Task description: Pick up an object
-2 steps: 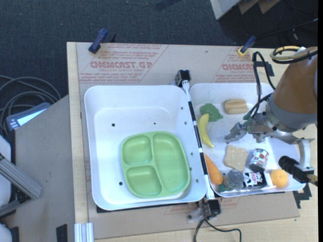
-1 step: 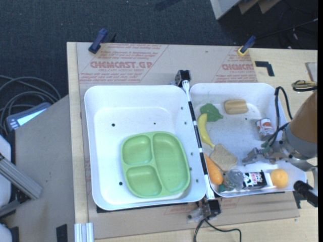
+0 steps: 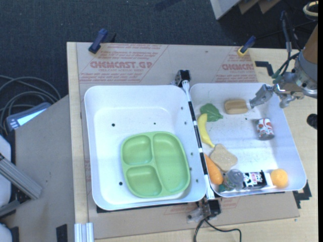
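The tool (image 3: 272, 96) is held spread and empty at 1 o'clock over the right bin (image 3: 295, 158), just beside the bread roll (image 3: 235, 106), likely for grasping.

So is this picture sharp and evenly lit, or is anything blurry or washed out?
In the camera view the light is soft and even, with faint shadows; the green tray and banana look fairly sharp; the gripper is slightly smeared; the white bins are bright but not blown out.

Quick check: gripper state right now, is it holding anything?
Gripper: open, holding nothing, hovering over the right bin beside the bread roll.
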`<state>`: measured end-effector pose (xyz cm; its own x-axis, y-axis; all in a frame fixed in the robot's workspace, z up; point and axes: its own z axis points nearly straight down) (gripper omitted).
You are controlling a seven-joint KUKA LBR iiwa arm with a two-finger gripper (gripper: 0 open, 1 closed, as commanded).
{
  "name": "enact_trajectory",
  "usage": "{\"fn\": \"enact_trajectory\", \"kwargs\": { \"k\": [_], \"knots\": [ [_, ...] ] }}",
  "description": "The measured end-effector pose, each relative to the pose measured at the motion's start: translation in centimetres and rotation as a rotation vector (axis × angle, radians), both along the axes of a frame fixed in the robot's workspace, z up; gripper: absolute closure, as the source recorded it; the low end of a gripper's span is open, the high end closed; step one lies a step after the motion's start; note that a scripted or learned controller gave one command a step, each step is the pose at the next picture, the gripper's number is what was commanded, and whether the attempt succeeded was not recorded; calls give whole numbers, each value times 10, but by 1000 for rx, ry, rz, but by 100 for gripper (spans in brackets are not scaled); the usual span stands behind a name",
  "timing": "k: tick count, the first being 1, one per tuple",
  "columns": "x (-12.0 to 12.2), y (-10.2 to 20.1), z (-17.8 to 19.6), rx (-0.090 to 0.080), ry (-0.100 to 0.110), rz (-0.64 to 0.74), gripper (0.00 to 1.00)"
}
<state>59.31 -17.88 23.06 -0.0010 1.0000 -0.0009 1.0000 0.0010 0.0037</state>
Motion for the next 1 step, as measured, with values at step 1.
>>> {"fn": "enact_trajectory", "kwargs": {
  "k": [1],
  "knots": [
    [18, -45, -87, 0, 5, -2, 0]
  ]
}}
